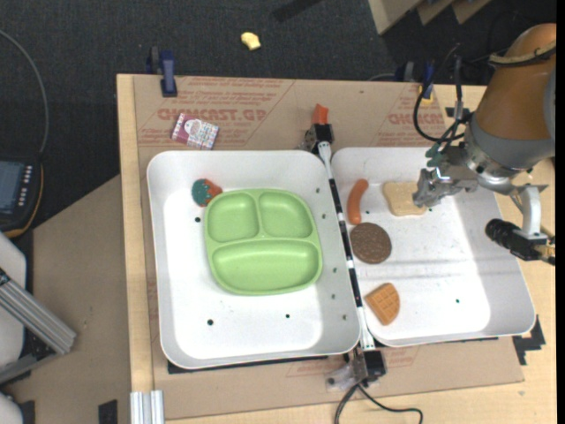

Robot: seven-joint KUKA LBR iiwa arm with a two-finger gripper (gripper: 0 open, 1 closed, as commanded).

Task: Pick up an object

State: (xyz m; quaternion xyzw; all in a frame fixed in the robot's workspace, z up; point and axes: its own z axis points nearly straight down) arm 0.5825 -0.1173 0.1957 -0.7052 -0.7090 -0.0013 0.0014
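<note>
In the right bin (494, 312), the claw (427, 190) – grip unreadable – sits over the beige slice (402, 200).

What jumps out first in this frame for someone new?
The green divided plate in the left bin dominates, with a small round toy at its upper left corner. In the right bin lie a hot dog, a brown cookie, an orange cracker and pale toast. The gripper sits at the toast's right edge.
</note>
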